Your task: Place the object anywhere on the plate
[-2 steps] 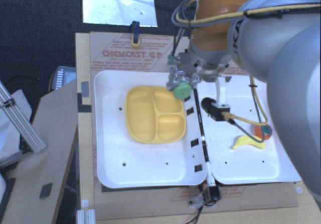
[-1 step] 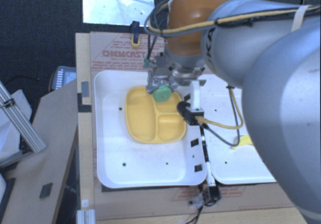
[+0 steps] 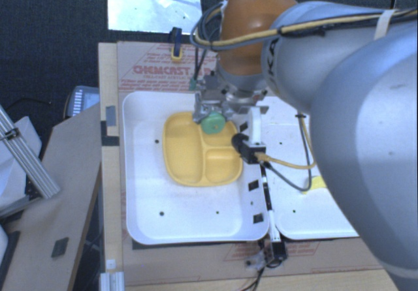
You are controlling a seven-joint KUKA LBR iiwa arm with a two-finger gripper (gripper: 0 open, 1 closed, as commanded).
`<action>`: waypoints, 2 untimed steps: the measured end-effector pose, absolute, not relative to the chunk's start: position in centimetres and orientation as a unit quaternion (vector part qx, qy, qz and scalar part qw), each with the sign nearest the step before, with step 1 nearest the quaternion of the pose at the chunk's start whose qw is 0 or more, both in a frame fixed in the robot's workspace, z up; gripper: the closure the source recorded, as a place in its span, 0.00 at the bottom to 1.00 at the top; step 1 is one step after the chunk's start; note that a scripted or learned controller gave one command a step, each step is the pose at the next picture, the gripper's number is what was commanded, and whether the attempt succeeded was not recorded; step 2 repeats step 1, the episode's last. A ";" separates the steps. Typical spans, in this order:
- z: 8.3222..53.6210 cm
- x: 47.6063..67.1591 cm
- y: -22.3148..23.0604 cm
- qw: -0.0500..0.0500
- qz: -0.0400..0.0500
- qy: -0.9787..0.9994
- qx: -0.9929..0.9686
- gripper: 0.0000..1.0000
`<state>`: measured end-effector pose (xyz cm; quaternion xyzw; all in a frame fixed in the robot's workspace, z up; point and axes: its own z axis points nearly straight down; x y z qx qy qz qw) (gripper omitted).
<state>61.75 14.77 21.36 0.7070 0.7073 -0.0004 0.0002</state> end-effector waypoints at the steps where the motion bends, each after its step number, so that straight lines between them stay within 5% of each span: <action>1: 21.5 61.8 14.8 0.000 0.000 0.707 0.707 0.00; 2: 21.5 61.8 14.8 0.000 0.000 0.707 0.707 0.00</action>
